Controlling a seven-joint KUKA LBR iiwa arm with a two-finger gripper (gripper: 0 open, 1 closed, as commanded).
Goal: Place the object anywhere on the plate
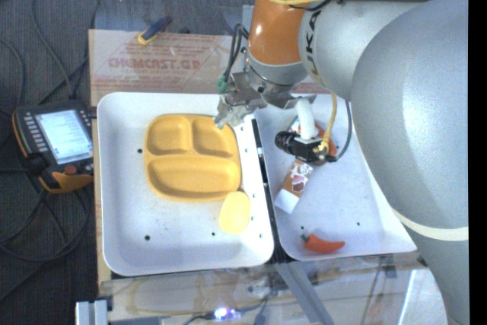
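While over plate (190, 164) corner, pincer (227, 116) downward

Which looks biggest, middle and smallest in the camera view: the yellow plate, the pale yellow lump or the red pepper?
Largest: yellow plate
Then: pale yellow lump
Smallest: red pepper, long but thin

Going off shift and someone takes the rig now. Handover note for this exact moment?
The gripper hovers over the plate's upper right corner, with no object visibly held.
The plate sits in the left bin with nothing on it.
A pale yellow oval piece lies at the plate's lower right corner.
The right bin holds a small bottle and a red pepper.
Done: nothing placed.
Left: grasp an object, put it on the plate.
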